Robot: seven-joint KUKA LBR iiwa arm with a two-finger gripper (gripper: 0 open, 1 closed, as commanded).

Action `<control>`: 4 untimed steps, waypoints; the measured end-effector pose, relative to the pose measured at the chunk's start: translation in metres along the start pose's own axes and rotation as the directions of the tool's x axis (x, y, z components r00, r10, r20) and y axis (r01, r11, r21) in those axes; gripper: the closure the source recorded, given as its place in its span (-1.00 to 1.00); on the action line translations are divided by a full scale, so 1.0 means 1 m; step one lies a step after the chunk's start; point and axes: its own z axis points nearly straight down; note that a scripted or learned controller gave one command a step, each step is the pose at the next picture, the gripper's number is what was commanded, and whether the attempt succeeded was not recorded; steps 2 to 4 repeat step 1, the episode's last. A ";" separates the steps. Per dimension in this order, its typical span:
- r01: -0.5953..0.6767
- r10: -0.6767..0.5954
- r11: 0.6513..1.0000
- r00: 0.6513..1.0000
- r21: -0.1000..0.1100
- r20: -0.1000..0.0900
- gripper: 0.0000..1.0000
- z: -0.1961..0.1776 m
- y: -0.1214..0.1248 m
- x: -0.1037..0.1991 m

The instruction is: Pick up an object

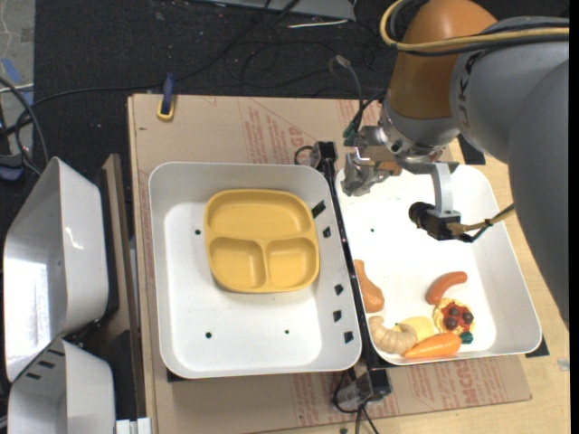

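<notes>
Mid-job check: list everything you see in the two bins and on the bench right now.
bins: 2, white, side by side, left bin, right bin
divided plate: 1, yellow, left bin
sausage: 1, red-orange, right bin
squash: 1, orange, right bin, left side
carrot: 1, orange, right bin, front
ginger-like root: 1, beige, beside carrot
tart: 1, berry-topped, right bin, front
gripper: 1, grey, above right bin's far left corner

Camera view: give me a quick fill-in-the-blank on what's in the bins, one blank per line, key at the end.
1. The yellow divided plate lies in the ____ bin.
2. The plate has ____ compartments.
3. The toy food is clustered at the right bin's ____ edge.
4. The end effector hangs over the right bin's ____ left corner.

Missing words: left; three; near; far
</notes>
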 end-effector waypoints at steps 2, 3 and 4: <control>0.000 0.000 1.000 1.000 -0.003 0.001 1.00 0.006 0.008 0.059; 0.000 0.000 1.000 1.000 -0.003 0.001 1.00 0.006 0.008 0.059; 0.000 0.000 1.000 1.000 -0.003 0.001 1.00 0.006 0.008 0.059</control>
